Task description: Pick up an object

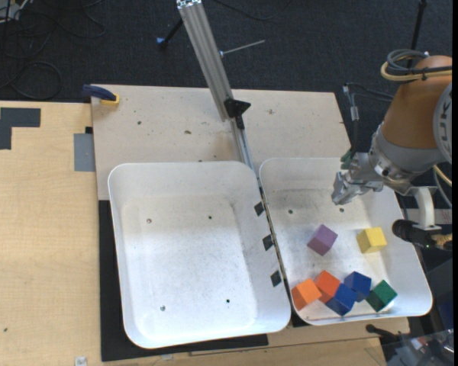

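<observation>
Tool (343, 191), finger state unclear, hovers above-right of purple cube (322, 239).

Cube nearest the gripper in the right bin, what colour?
Purple cube; camera view shows it best.

A pale wooden tabletop (38, 227) stretches across the left, with dark grey patches (11, 124) set into its surface. A slanted aluminium rail (206, 52) rises from a black bracket (235, 109) behind the bins. A blue-and-yellow clamp (101, 94) lies at the board's far left corner. Black cables (30, 67) trail over the dark carpet (305, 21) beyond
</observation>
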Robot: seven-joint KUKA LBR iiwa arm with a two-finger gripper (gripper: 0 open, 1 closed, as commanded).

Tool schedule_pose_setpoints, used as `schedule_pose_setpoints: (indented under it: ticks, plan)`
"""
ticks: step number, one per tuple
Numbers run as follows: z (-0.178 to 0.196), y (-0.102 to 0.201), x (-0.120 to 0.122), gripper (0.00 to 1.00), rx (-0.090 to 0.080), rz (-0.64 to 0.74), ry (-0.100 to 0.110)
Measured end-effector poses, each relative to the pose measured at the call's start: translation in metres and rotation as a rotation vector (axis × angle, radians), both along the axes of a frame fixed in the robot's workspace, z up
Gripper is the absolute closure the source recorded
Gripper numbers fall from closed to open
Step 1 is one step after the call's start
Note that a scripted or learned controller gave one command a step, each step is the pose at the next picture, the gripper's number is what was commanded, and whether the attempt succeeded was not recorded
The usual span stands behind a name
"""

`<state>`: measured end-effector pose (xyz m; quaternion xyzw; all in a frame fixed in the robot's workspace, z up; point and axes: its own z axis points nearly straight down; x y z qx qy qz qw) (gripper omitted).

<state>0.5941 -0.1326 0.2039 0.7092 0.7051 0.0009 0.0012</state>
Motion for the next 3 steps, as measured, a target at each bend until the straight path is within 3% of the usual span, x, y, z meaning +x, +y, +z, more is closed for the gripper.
schedule_pose_setpoints:
  ticks: [1,3]
  plan:
    - [0.053,-0.001,0.001,1.00,0.000,0.006,-0.001]
    - [0.045,0.101,-0.015,1.00,0.003,0.008,0.008]
